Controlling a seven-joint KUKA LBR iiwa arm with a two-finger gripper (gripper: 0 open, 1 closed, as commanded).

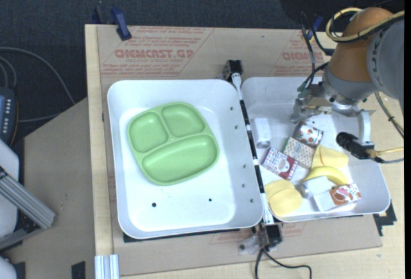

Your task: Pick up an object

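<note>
The right bin [379, 197] holds several small objects. A red and white can [309, 135] lies near its middle, with a patterned packet [299, 151] and a red patterned packet [278, 163] beside it. A yellow banana-like piece [327, 166], a round yellow piece [282, 197], a white block [317, 188] and a small red and white carton [345, 194] lie towards the front. A small white cup [262, 132] stands by the left wall. My gripper [307, 109] hangs low over the bin's back part, just behind the can, and nothing is visibly held.
The left bin [122, 143] carries a green divided plate [172, 141]. The arm with its orange band [359, 40] covers the right bin's back right corner. A black clip [234, 69] sits where the bins meet at the back.
</note>
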